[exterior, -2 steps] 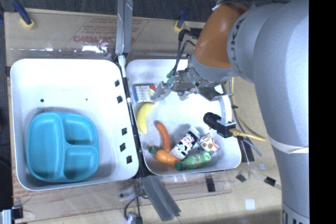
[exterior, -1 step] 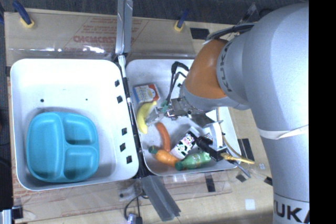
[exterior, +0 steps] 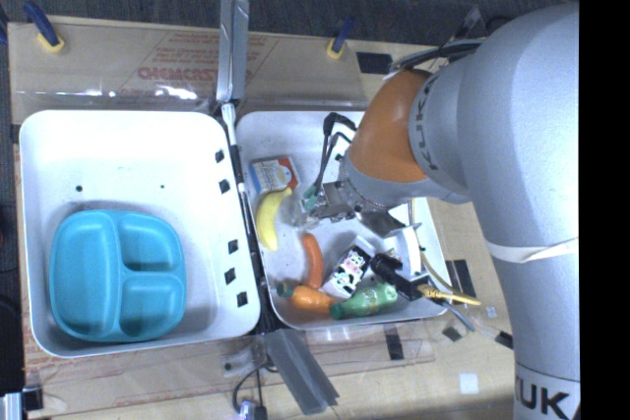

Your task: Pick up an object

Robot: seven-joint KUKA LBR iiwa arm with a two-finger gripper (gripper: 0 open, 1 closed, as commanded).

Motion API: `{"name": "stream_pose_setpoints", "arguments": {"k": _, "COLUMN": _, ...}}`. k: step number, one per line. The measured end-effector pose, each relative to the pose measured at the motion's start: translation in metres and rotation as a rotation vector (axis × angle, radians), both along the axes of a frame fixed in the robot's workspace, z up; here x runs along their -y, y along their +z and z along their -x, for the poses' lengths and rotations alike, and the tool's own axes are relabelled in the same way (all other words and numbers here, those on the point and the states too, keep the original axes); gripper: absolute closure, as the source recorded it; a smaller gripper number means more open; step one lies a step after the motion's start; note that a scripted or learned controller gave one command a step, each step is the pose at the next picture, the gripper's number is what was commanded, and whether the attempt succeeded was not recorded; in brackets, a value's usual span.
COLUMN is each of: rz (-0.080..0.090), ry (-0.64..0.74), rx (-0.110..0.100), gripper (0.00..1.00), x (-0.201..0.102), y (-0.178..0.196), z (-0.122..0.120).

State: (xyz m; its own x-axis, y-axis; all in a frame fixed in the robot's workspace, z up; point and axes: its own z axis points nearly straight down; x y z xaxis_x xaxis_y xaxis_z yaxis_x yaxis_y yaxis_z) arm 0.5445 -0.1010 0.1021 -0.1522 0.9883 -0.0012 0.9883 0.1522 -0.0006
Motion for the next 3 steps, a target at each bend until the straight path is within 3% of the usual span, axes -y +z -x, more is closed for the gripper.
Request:
{"name": "stream_pose_setpoints", "arguments": {"k": 1, "rz": 0.0, "ry": 0.001, "rx": 0.0, "gripper": 0.0, "x": -0.0001, "y": 0.0, "z": 0.0}}
{"name": "stream_pose_setpoints", "arguments": {"k": 2, "rz": 0.0, "ry": 0.001, "rx": 0.0, "gripper": 0.0, "x": -0.0001, "y": 0.0, "z": 0.0}}
{"name": "stream_pose_setpoints", "arguments": {"k": 3, "rz": 0.0, "ry": 0.005, "rx": -0.001, "gripper": 1.0, "x": -0.0005, "y": 0.0094, "z": -0.0001}}
